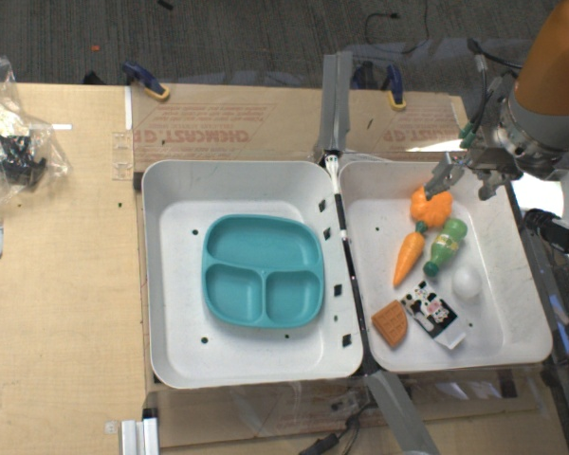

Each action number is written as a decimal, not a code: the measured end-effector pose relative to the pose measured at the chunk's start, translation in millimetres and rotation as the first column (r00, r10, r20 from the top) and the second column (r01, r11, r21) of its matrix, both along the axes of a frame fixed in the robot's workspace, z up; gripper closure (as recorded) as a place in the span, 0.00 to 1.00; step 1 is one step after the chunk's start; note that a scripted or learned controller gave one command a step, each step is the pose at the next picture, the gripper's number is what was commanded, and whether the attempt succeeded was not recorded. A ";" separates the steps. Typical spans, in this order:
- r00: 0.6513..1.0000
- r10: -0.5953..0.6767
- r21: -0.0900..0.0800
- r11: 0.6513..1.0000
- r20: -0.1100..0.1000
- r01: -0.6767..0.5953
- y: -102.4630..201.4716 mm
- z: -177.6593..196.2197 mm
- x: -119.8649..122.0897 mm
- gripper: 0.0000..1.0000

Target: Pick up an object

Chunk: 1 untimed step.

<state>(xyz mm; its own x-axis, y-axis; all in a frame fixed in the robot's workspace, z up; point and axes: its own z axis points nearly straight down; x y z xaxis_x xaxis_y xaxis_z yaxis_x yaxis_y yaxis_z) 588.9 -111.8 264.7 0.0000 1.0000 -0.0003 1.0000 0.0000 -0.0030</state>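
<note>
Gripper (443,180) hangs over the far part of the right bin (512,349), close to that bin's back edge; whether it is open or closed I cannot tell, because it is small and dark against the white floor, and nothing is seen held in it.

Just below its tip, toward the near edge, lies an orange fruit (431,208); this is the nearest thing to it, almost touching in the view, though the height between them cannot be judged.

Next to the fruit lies a green bottle (445,245), its long axis slanting toward the near-left corner; a carrot (408,257) lies beside the bottle with nearly the same slant, its thin end toward the near edge.

Further toward the near edge are a brown cracker (391,324), a black-and-white carton (431,311) and a white egg (466,282).

I judge that the fruit is the likely target, so the coming move is mostly a short descent, with a small shift toward the near-left.

A teal plate (263,270) lies in the left bin (171,282), well apart from the arm.
</note>
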 end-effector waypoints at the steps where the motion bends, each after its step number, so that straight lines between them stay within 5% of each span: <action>1: 1.000 -0.015 0.000 1.000 -0.001 0.015 1.5 -102.2 -23.4 0.00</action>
